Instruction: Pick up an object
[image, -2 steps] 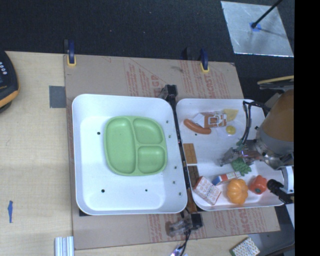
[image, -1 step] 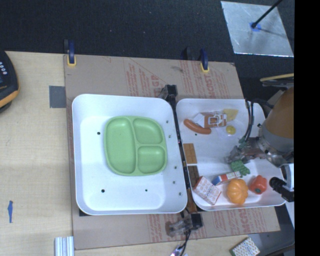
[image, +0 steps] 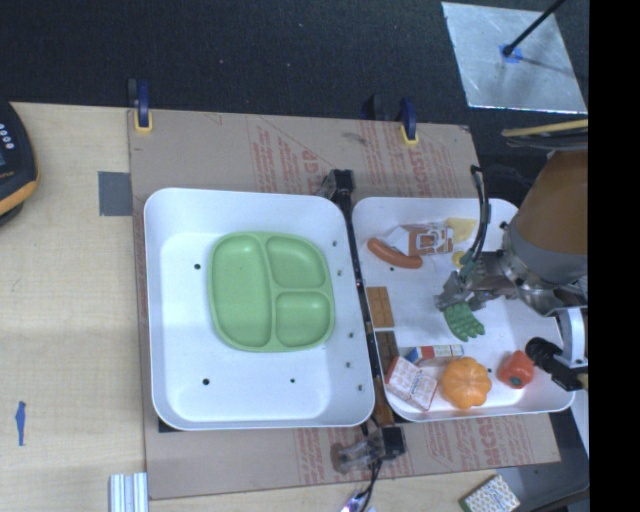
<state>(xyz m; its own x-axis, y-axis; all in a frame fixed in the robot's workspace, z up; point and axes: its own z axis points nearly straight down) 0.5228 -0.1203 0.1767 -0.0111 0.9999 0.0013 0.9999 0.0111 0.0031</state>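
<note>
Left bin (image: 175, 395): green divided plate (image: 271, 291) sits at centre; bare white floor rings it on all sides, widest toward 6 and 9 o'clock.

Right bin (image: 385, 212): crowded.
- Sausage (image: 394, 254) and printed packet (image: 432, 239) toward 12 o'clock.
- Brown block (image: 379, 307) against the wall at 9 o'clock.
- Small carton (image: 411, 383), orange pumpkin (image: 466, 383) and red piece (image: 516, 369) line the 6 o'clock edge, close together.
- Green toy (image: 463, 320) near centre, with the gripper (image: 462, 290) directly over it.

Arm body covers the 3 o'clock side. Open floor remains at the bin's centre-left, between sausage and carton.
</note>
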